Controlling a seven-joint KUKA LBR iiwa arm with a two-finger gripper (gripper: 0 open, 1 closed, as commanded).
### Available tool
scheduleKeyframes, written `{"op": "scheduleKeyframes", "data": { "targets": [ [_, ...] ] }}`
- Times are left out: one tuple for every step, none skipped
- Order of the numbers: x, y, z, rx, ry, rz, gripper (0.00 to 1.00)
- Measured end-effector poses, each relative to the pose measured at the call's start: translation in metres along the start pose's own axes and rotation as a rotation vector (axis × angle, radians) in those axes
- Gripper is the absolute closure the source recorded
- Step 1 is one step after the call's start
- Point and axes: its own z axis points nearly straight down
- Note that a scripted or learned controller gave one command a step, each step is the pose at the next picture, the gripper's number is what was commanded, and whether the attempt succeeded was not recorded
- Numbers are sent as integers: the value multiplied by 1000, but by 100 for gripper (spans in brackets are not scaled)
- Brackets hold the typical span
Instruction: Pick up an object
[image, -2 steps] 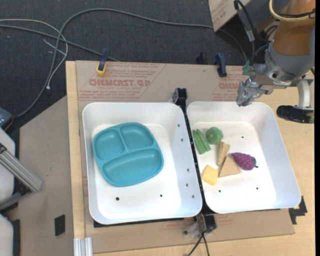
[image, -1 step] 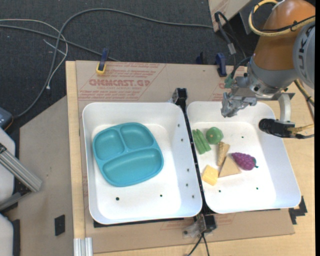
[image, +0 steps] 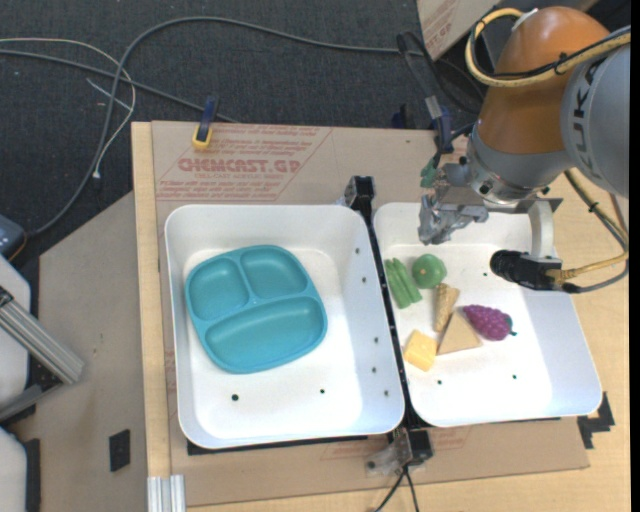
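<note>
I'm over the far edge of the right-hand shallow white bin (image: 560, 385), my grey two-finger gripper (image: 438, 232) hanging just above the toys — whether it's open or closed I can't tell from this angle, and nothing shows between the tips.

Candidates are all clustered toward the bin's left side. Nearest me, the round green plastic fruit (image: 429, 269), with the long green plastic vegetable (image: 402, 282) just beside it along the left wall. Nearer the front: a tan cone-shaped toy (image: 444, 305), a tan wedge-shaped piece (image: 462, 337), a yellow block (image: 421, 351) and a purple bunch of toy grapes (image: 487, 321), several of them touching.

The left-hand white bin (image: 190, 232) carries a teal divided plastic tray (image: 256, 306), well apart from all this.

Risks, as I judge them: the round fruit could roll out as I close, and it sits so close to the long green piece that one fingertip may land on that instead. Crowding against the wall leaves little room to straddle anything — a nudge could scatter the pile.
</note>
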Motion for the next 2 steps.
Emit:
{"op": "scheduleKeyframes", "data": {
  "targets": [
    [40, -18, 0, 1, 1, -1, 100],
    [95, -37, 15, 1, 0, -1, 100]
  ]
}}
